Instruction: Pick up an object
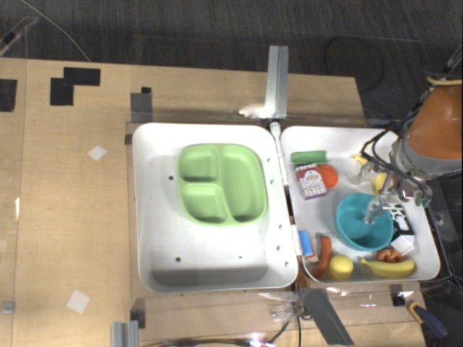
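From my seat I count two white bins side by side on the bench. The left bin [155, 194] holds one thing: a single green divided tray [219, 183] with three compartments, lying flat near the middle, slightly toward the far side.

The right bin [340, 137] is crowded. Along its near-left edge I see one small blue object [306, 244], and just beside it one reddish-brown sausage-shaped piece [325, 250] standing on a slant. Touching the bottom of that is one yellow lemon [341, 267]. Toward the far-left corner there is one green bar-shaped piece [309, 157], and below it one small red and white carton [311, 182] with one orange-red round item [329, 176] tucked against its right side. In the middle sits one teal bowl [362, 223], upright. In front of the bowl, at the near wall, lies one yellow banana [389, 267], with one small red-orange object [391, 254] just behind it. One more small yellow item [379, 182] shows at the far right of the bowl, partly hidden by cabling.

The gripper [374, 213] comes in from the right and hangs over the bowl's right side, its tip down inside the rim. I cannot tell from here whether its pincer is apart or together, and I see nothing between it.
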{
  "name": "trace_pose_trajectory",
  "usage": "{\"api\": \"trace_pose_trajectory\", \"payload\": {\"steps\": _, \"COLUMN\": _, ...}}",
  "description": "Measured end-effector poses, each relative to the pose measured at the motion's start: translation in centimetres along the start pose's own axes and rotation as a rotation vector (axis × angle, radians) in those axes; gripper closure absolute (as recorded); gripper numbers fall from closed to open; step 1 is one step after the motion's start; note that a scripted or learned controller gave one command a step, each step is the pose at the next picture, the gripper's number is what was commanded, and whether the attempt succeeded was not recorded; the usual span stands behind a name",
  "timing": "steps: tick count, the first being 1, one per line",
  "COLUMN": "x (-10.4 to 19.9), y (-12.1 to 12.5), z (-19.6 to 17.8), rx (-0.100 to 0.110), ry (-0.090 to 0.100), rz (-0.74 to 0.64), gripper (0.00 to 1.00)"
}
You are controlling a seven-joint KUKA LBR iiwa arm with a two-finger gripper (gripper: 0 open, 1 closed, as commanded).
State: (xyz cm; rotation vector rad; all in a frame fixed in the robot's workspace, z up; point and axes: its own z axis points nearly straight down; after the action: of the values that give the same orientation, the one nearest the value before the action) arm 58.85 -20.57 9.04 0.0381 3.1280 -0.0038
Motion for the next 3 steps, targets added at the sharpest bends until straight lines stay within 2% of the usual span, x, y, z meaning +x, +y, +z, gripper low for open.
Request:
{"api": "trace_pose_trajectory", "payload": {"steps": 1, "x": 5.6, "y": 5.1, "z": -0.3, "rx": 0.0, "ry": -0.004, "rz": 0.109, "gripper": 0.0}}
{"api": "trace_pose_trajectory", "payload": {"steps": 2, "x": 8.9, "y": 10.8, "z": -0.8, "rx": 0.014, "ry": -0.035, "rz": 0.179, "gripper": 0.0}}
{"api": "trace_pose_trajectory", "payload": {"steps": 3, "x": 9.2, "y": 10.0, "z": -0.7, "rx": 0.014, "ry": -0.034, "rz": 0.39, "gripper": 0.0}}
